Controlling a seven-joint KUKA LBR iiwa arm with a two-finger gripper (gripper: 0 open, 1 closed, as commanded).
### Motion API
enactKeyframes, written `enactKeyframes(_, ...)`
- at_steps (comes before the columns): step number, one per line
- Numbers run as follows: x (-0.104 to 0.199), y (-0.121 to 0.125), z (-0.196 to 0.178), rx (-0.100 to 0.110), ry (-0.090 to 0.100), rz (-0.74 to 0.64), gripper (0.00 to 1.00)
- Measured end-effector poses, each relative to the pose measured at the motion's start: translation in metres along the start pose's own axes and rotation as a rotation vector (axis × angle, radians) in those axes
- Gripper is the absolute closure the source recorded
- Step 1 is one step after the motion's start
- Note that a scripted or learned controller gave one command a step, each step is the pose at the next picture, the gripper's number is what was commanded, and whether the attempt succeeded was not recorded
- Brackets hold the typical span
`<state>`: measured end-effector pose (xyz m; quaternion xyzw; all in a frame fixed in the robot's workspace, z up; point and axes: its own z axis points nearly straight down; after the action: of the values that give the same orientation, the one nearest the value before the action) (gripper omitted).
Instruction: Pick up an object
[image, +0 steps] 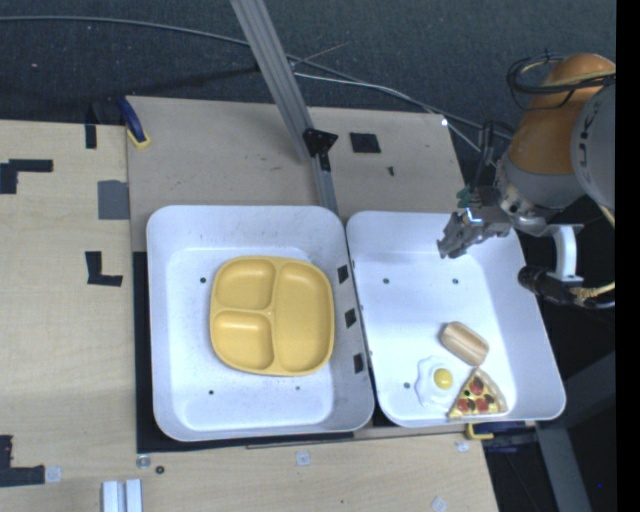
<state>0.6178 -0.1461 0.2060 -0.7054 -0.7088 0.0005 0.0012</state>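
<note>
The arm is reaching in from the right, its hand (452, 243) hanging over the upper part of the right bin (400, 262), near that bin's far right corner. The hand is dark and small in the view, and whether it is apart or together cannot be told; nothing is showing in its grasp.

Three toy foods are lying in the near right corner of the same bin, well apart from the hand: a hot dog bun (464, 342), a fried egg (437, 381) just below and left of it, and a pizza slice (478, 396) touching the egg's right side.

In the left bin (180, 300), a yellow divided plate (271, 315) is sitting flat, roughly in the middle. Both bins are resting side by side on the bench (60, 330).
</note>
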Motion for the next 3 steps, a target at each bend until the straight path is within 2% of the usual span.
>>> enactKeyframes(3, 0.140, -0.046, 0.014, 0.002, 0.000, -0.001, 1.00)
